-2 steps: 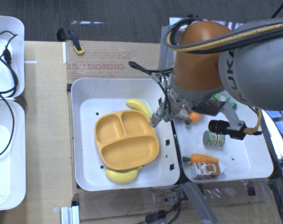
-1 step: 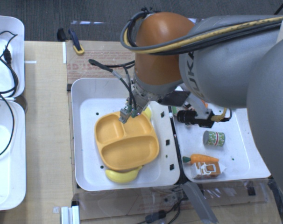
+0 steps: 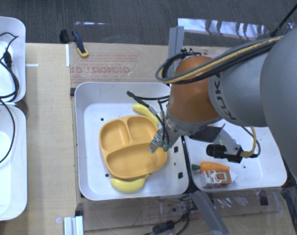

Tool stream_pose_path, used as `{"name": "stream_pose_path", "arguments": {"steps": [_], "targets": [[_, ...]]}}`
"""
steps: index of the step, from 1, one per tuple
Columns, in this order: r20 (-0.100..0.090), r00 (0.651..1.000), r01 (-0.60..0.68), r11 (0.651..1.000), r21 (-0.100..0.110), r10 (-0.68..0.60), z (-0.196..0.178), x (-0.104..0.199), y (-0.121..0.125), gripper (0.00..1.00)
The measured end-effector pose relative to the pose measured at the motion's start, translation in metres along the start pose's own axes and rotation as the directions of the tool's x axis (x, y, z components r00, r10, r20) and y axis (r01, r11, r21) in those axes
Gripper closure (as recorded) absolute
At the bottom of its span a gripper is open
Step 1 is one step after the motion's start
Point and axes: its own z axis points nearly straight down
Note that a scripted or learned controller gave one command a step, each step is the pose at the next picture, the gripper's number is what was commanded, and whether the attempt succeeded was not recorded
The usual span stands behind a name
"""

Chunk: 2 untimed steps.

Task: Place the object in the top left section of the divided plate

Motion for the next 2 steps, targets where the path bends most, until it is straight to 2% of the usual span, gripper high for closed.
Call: {"name": "stream_pose_path", "arguments": {"steps": [1, 2], "targets": [[0.0, 1.0, 0.001, 1.0, -0.001, -0.001, 0.0, 0.0, 0.0, 0.0], [0.003, 0.999, -0.054, 0.999, -0.003, 0.054, -0.111, 0.011, 0.004, 0.0]]}}
